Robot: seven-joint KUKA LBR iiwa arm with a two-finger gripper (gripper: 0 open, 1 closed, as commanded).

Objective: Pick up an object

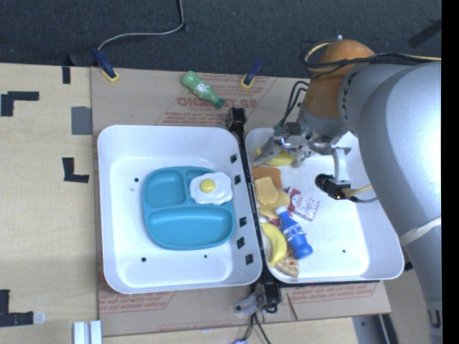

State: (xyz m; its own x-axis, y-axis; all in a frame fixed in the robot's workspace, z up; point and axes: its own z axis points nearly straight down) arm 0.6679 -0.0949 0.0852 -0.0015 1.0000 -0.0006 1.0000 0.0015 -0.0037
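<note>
Camera view: the grey arm's two-finger gripper [287,143] sits low at the far left corner of the right white bin [358,253], over a yellow item; I cannot tell the jaw state. This looks like the reach-and-grasp step. Next it needs a firm closure, then a straight lift. The blue bottle [294,236] lies nearer.
</note>
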